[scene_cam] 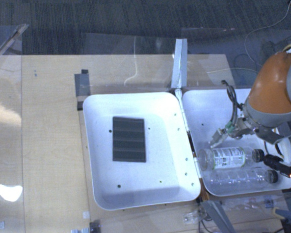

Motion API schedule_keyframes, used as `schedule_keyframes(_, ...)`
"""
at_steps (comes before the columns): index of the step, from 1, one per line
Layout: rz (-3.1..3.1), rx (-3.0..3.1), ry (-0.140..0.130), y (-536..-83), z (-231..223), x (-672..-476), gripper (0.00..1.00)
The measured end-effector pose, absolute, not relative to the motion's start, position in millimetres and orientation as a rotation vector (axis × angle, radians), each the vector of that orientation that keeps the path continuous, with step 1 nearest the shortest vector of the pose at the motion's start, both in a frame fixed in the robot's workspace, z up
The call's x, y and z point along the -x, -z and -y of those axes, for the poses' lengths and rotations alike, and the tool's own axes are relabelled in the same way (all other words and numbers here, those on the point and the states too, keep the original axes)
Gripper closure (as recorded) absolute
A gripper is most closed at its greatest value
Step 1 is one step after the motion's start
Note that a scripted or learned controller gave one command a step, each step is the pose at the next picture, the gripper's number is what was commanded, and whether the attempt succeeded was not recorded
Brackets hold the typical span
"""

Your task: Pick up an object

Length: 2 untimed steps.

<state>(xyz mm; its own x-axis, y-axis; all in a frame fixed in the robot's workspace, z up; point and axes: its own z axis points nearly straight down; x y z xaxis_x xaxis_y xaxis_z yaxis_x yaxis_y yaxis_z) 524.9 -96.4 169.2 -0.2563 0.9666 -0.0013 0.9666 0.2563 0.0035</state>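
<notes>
Clear plastic bottle (230,158) lies on its side in the right bin (204,107), long axis left-right, dark cap at right. A second clear bottle (240,176) sits just nearer, parallel. My gripper (231,131) hangs just beyond the first. Finger state: unclear, blurred against the bin. Left bin (100,141) holds a dark ribbed block (128,139).

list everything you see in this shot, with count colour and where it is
left bin: 1, white, left half of the bench
right bin: 1, white, beside the left bin, under the arm
ridged pad: 1, dark grey, flat in the left bin
labelled bottle: 1, clear with a dark cap, lying on its side in the right bin
second bottle: 1, clear with a dark cap, lying along the right bin's near edge
bench: 1, light wood
arm: 1, grey with orange band, over the right bin
gripper: 1, just above the labelled bottle
</notes>
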Motion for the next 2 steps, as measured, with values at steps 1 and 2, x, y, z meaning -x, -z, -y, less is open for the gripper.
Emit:
schedule_keyframes(1, -2.694, -1.611, -0.003, -104, 138, -500.9, 0.00)
schedule_keyframes(2, -2.722, -1.529, -0.010, -91, 93, -505.0, 0.00)
